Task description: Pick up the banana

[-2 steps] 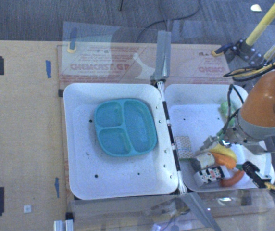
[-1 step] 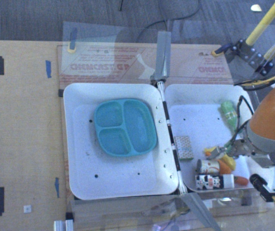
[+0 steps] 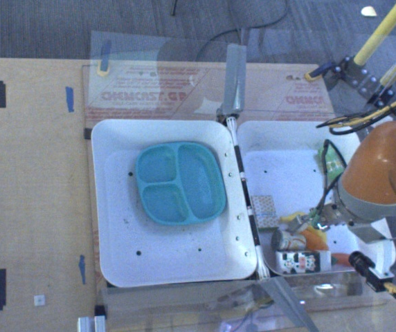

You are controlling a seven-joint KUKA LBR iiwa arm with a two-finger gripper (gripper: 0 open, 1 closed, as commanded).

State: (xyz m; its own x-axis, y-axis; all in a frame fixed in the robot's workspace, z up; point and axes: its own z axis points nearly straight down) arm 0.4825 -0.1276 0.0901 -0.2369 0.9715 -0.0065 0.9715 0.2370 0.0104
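A teal divided plate lies in the left white bin on the bench

My arm reaches in from the right of the camera view, bent steeply down. Its orange band bulges toward the camera, with the grey wrist section just below it. My tool hangs low at the end of the wrist, pointing left and downward. Dark and yellow cables loop along the top of my arm. The grey wrist body covers most of my tool.
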